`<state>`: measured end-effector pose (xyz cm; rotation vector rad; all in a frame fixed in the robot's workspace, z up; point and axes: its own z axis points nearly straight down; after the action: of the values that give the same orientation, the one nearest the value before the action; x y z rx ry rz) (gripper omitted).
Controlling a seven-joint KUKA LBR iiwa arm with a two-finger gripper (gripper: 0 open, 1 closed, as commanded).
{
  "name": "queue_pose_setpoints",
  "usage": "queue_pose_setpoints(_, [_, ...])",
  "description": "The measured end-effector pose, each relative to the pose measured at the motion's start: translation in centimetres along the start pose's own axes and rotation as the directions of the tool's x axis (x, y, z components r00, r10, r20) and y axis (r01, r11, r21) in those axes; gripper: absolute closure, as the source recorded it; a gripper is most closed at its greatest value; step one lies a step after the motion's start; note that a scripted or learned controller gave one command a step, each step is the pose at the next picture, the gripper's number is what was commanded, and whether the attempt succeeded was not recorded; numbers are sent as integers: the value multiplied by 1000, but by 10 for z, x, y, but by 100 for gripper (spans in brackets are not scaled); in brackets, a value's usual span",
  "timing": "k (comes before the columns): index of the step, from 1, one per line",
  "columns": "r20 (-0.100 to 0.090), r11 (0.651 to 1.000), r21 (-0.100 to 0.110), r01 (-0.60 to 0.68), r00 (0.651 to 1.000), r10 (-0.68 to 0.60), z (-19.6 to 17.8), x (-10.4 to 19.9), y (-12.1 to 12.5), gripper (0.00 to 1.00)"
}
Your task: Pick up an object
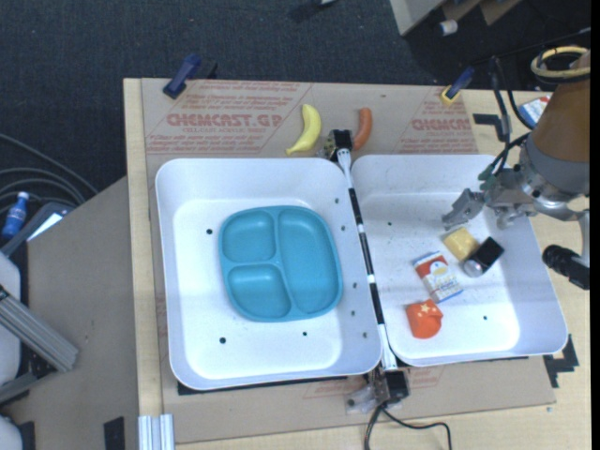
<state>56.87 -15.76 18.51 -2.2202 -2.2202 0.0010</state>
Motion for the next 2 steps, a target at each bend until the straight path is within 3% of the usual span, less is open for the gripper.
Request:
queue_pose_setpoints(1, [1, 1000, -1, 1, 1000, -1, 101, -2, 46, 0])
queue_pose_setpoints(2, [1, 1000, -3, 2, 1000, -2, 100, 14, 98, 0])
